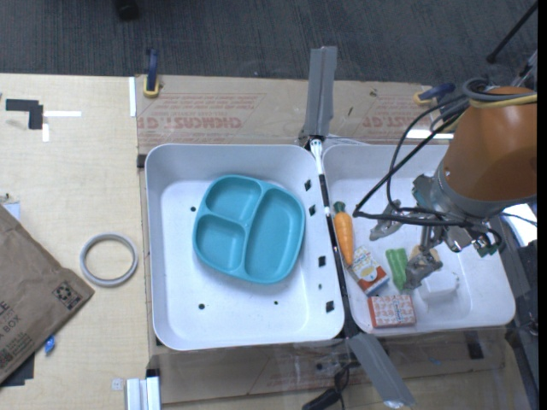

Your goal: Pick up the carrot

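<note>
The carrot (pixel 344 234) is orange with a green top and lies lengthwise along the left wall of the right bin (pixel 479 319). My gripper (pixel 422 269) hangs over the middle of the right bin, to the right of the carrot and apart from it. It sits just right of a green block (pixel 397 267). The arm's orange band (pixel 494 148) looms above it.
A small carton (pixel 367 269) and a red-and-white box (pixel 392 311) lie beside the carrot's lower end, with a white object (pixel 442 285) under the gripper. The left bin (pixel 171 254) holds a blue divided plate (pixel 249 228). A tape ring (pixel 108 258) lies on the bench.
</note>
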Controlling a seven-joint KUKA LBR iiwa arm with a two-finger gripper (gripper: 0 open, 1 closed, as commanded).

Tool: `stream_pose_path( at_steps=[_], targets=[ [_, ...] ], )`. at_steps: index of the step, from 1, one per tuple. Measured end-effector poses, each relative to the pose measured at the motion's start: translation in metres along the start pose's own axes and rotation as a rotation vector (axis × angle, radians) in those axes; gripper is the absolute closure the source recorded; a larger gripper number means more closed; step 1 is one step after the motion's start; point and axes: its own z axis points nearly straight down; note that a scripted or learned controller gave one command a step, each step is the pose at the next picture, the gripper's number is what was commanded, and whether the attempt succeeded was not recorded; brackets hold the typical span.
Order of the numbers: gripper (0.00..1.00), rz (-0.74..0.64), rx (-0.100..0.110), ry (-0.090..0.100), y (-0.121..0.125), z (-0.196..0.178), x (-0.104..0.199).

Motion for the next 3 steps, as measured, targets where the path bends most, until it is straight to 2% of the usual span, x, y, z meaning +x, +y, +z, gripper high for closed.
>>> stream_pose_path(
  at_steps=[1,2,3],
  targets=[
    [1.0,0.004,0.0,-0.005,0.0,-0.009,-0.002],
    [1.0,-0.195,0.0,-0.001,0.075,-0.01,-0.006],
    [1.0,-0.342,0.001,-0.004,0.055,-0.023,0.001]
  ],
)
